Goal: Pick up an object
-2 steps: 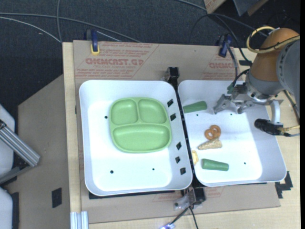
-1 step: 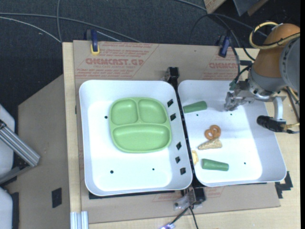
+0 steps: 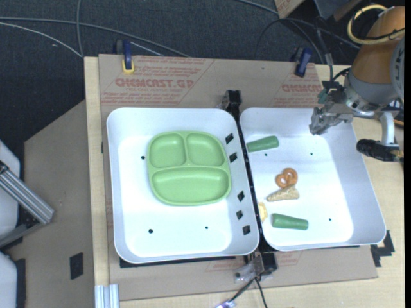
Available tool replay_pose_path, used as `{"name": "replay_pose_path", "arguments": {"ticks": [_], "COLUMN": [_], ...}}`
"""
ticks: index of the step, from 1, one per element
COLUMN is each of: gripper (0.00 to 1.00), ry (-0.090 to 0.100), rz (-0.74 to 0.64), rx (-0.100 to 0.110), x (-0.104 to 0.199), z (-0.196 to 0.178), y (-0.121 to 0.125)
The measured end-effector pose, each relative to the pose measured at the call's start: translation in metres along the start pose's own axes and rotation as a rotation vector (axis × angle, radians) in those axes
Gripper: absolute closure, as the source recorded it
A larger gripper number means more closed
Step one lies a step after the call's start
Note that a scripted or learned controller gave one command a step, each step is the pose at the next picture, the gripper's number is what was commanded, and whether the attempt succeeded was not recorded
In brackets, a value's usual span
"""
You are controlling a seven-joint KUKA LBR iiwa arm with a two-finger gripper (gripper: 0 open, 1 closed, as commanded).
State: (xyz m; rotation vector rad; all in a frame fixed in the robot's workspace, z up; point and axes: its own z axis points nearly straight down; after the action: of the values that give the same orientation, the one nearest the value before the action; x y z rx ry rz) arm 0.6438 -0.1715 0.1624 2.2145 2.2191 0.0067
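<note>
Robotics lab: clamped bench [image 3: 192, 72], loose cables [image 3: 83, 18], white bins [image 3: 122, 172].

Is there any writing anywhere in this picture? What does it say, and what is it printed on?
"CHEMCAST GP", roughly, in red on the brown sheet behind the left bin; the last letters are blurred.
The same red print seems to repeat on that sheet behind the right bin, partly hidden and too blurred to read.
Faint red print on the sheet's front edge, too small to read.
No writing shows on the green plate or the bins.
</note>
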Motion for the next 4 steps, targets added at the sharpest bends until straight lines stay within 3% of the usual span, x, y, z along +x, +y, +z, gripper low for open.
{"name": "replay_pose_path", "arguments": {"ticks": [1, 4], "gripper": [1.00, 1.00], "ry": [-0.001, 0.004], "rz": [0.000, -0.003], "rx": [-0.001, 0.011], "x": [0.000, 0.150], "z": [-0.055, -0.048], "y": [0.002, -0.021]}}
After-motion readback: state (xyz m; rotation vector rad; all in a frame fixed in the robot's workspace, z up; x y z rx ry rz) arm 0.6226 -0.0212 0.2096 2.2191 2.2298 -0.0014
